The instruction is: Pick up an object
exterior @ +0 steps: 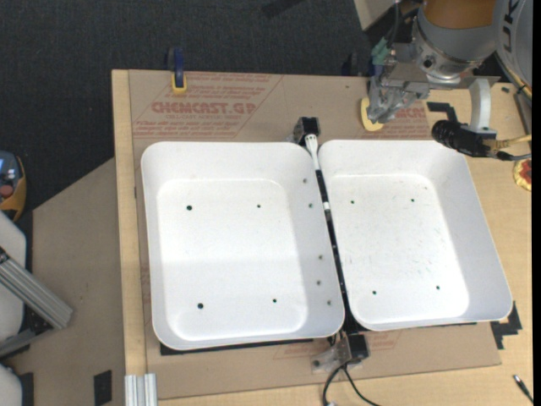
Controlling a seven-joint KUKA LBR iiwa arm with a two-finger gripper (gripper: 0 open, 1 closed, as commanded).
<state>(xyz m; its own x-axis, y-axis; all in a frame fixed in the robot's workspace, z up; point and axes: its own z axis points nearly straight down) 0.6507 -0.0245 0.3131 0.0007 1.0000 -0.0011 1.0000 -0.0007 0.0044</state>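
Down at the front edge, a black cable connector [351, 348] sat just below the seam where the two bins met, on the brown board surface [127, 227]. Left bin [161, 176] and right bin [482, 260] both looked like plain white trays with a few small dark dots on the floor, nothing I'd call graspable in either.

So where was the thing to pick? Honestly the only candidate I could spot was a small pale yellowish object [369, 114], lying on the board just behind the back rim of the right bin, outside both trays. Too small and half hidden to say what it was or which way its long axis ran.

That hand [390, 108] hung at the top right, below the orange band, directly over or touching that pale thing. Couldn't tell whether it was released, clenched or grasping anything; it was a blurry grey clump from this angle.

My guess: the next move hinged on whether that object was actually inside the grasp or just beside it.
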